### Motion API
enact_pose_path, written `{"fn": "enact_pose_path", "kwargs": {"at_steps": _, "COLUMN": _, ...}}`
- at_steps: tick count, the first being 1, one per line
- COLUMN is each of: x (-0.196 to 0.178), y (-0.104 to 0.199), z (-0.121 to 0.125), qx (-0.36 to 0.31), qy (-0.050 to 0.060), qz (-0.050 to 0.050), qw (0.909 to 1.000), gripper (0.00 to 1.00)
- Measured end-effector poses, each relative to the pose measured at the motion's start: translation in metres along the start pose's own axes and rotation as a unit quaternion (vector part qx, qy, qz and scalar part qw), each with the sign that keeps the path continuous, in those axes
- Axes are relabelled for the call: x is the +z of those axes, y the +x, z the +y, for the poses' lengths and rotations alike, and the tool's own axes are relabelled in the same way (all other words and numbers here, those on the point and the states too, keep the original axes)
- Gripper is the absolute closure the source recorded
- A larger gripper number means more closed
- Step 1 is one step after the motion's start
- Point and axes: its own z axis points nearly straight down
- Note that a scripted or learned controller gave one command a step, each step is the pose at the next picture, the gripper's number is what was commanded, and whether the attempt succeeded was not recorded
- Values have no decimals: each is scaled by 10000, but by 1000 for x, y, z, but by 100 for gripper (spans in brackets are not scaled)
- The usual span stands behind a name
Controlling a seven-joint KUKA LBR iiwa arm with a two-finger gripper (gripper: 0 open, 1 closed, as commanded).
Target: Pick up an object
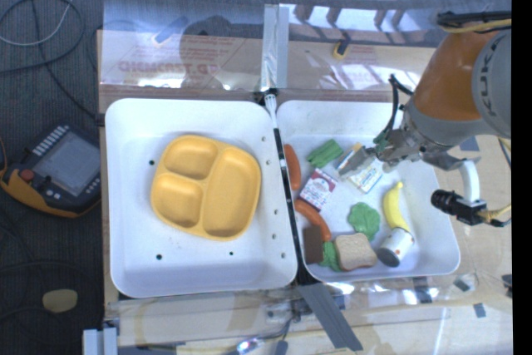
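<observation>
My gripper (359, 159) hangs low over the upper middle of the right bin (445, 258), at the end of the grey arm with the orange band (455, 79). Its tip is right above a white packet (366, 176) and beside a green piece (324, 152). Nothing can be seen held in it. Nearby in the same bin lie a red-and-white packet (318, 189), a yellow banana (395, 208), a green leafy toy (363, 218), a bread slice (356, 251), a white cup on its side (396, 245) and two orange sausages (291, 165) (310, 216).
The left bin (133, 262) holds a yellow divided plate (205, 185). A raised divider (283, 179) separates the bins. A brown block (313, 244) lies by the bread. A black fitting (453, 204) juts out over the right bin's right rim. A pendant (58, 170) lies off the bench at the left.
</observation>
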Motion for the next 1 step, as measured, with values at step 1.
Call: {"fn": "enact_pose_path", "kwargs": {"at_steps": 1, "x": 74, "y": -42, "z": 46, "qx": -240, "qy": -49, "qz": -34, "qw": 9997, "gripper": 0}}
